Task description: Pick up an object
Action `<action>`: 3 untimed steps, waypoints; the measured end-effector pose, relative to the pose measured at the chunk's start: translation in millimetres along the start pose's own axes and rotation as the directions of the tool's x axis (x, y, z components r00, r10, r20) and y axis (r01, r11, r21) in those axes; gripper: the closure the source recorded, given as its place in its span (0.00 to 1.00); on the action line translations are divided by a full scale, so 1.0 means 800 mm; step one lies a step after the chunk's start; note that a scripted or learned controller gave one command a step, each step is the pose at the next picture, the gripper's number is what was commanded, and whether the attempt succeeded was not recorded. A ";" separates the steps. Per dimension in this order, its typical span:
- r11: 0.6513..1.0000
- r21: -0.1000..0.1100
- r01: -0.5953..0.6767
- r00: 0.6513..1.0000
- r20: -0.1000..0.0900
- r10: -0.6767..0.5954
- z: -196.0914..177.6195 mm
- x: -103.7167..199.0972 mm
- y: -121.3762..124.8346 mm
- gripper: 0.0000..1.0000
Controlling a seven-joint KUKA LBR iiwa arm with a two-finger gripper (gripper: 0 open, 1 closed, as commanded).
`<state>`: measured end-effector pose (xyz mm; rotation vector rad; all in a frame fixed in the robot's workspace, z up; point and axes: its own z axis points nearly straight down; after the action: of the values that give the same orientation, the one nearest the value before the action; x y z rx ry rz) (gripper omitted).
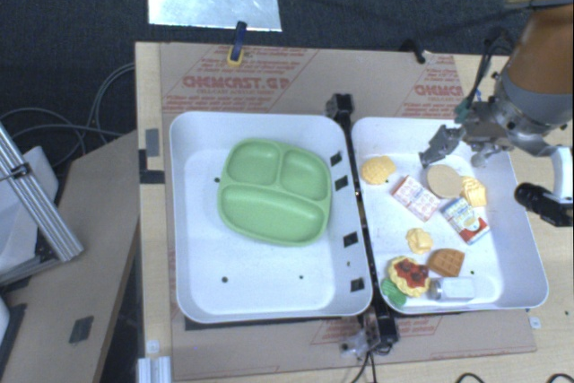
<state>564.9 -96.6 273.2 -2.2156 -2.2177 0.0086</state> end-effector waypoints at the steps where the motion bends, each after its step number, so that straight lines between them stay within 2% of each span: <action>1: 1.000 -0.011 0.002 1.000 0.001 -0.002 -0.007 0.000 0.002 0.00; 3: 1.000 -0.006 0.000 1.000 0.000 0.000 0.099 0.000 0.002 0.00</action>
<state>565.9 -96.8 194.4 -2.2190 -2.2207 0.0019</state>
